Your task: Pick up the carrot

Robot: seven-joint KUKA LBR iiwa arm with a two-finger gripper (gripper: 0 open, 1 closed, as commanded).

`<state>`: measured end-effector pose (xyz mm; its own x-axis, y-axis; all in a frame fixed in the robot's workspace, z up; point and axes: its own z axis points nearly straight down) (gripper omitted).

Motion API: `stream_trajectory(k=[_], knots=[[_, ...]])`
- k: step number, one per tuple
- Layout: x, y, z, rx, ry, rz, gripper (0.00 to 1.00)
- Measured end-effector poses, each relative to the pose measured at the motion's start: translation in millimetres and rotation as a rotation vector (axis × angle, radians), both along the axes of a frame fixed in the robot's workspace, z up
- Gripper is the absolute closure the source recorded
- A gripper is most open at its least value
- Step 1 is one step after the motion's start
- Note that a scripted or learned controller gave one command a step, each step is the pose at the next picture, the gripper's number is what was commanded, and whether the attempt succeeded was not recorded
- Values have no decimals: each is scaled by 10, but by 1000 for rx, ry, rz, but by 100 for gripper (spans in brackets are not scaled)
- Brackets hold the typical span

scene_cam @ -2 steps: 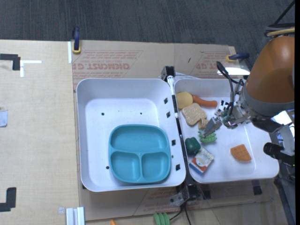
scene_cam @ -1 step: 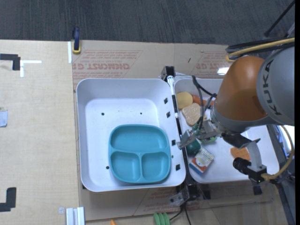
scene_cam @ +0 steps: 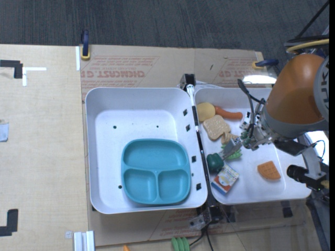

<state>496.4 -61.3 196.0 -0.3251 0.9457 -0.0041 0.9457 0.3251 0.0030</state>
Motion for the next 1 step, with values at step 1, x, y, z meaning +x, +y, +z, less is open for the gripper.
stream_trajectory(k=[1], knots=[[-164, -478, -142, 1, 2, 95, 0]])
